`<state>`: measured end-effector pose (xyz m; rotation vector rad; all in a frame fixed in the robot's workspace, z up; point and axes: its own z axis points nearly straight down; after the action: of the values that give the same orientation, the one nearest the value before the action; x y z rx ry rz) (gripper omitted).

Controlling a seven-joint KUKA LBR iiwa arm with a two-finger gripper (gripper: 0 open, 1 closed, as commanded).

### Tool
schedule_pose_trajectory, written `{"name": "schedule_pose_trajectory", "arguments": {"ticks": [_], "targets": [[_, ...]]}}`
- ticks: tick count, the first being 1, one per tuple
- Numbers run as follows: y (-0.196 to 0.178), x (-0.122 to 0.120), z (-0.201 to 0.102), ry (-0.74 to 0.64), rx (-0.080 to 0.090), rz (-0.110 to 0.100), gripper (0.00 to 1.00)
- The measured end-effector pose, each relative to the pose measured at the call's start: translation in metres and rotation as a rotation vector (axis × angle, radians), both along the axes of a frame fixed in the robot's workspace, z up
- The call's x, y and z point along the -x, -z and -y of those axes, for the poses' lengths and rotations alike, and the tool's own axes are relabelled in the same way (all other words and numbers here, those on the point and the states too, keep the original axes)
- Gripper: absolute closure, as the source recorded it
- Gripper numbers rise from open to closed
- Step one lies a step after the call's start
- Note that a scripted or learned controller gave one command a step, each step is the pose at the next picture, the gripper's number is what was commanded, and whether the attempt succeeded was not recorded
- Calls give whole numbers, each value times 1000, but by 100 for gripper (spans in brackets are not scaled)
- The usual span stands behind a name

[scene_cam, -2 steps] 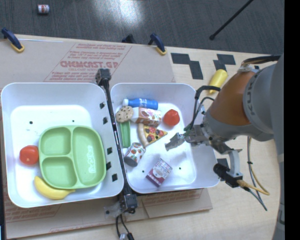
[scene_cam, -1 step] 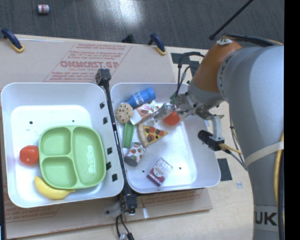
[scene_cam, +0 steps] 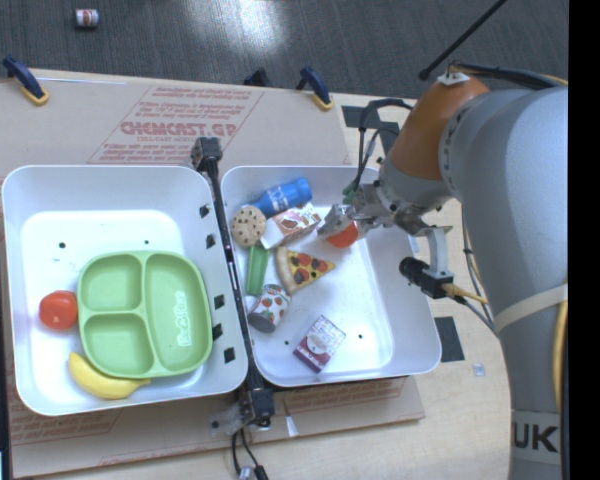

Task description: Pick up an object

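Down in the right white bin [scene_cam: 410, 338], the gripper [scene_cam: 342, 225] sits low over a small red rounded object [scene_cam: 343, 234] near the upper wall — whether it is clamped I cannot tell. Just beside lie a red-and-white packet [scene_cam: 292, 224], a pizza-slice toy [scene_cam: 306, 265], a round cookie [scene_cam: 246, 225] and a blue bottle [scene_cam: 283, 195]. The step looks like the grasp itself; next, a straight lift clear of the clutter. Well apart, the left bin [scene_cam: 30, 198] holds a green divided tray [scene_cam: 145, 312].
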<state>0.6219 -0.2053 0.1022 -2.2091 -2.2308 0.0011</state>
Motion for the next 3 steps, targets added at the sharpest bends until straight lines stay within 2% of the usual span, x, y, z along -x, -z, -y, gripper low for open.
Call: {"name": "schedule_pose_trajectory", "arguments": {"ticks": [1,2,3], "targets": [[-124,57,-29,4,2,5,100],[-107,45,-126,1,0,-1,100],[-117,44,-125,-2,1,-1,100]]}}
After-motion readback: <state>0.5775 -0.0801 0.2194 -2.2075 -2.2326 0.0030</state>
